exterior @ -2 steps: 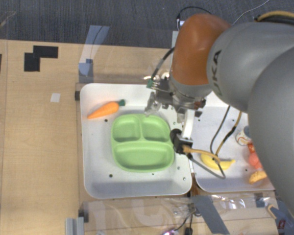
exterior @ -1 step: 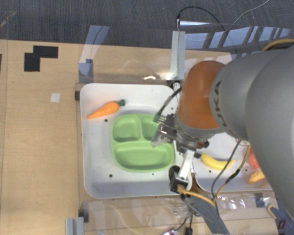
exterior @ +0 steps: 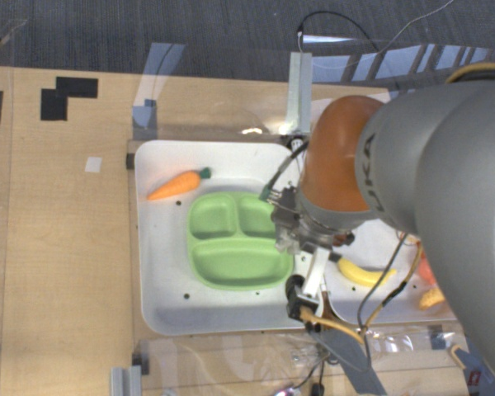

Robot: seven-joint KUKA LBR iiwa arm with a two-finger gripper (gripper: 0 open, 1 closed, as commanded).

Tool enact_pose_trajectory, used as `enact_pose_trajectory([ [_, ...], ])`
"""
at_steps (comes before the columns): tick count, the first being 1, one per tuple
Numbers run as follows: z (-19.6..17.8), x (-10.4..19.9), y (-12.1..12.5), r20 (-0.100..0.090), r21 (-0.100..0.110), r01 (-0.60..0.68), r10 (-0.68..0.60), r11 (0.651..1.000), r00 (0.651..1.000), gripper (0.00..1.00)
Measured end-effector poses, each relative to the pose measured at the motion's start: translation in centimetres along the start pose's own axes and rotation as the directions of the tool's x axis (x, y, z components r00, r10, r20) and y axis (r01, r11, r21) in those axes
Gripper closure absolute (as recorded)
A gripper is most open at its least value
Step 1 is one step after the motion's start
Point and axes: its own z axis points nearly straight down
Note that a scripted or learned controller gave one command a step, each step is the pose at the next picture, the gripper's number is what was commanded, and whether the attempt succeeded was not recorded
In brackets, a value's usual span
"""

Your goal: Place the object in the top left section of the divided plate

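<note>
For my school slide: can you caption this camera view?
Robot arm hovers beside a green divided plate; a toy carrot waits nearby.

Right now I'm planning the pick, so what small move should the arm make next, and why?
Probably carry the tool up and left toward the carrot. The carrot lies on the left bin floor beyond the green divided plate's upper left corner, apart from it, and the plate's top left section holds nothing. The tool sits over the plate's right edge.
</note>
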Motion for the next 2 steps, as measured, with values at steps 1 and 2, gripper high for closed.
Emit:
enact_pose_trajectory([
  [1, -0.9, -1.5, 0.1, 0.004, 0.000, -0.288, 0.288, 0.958, 0.958, 1.00],
  [2, -0.6, -5.5, 1.7, 0.003, 0.000, -0.069, 0.069, 0.998, 0.998, 1.00],
])
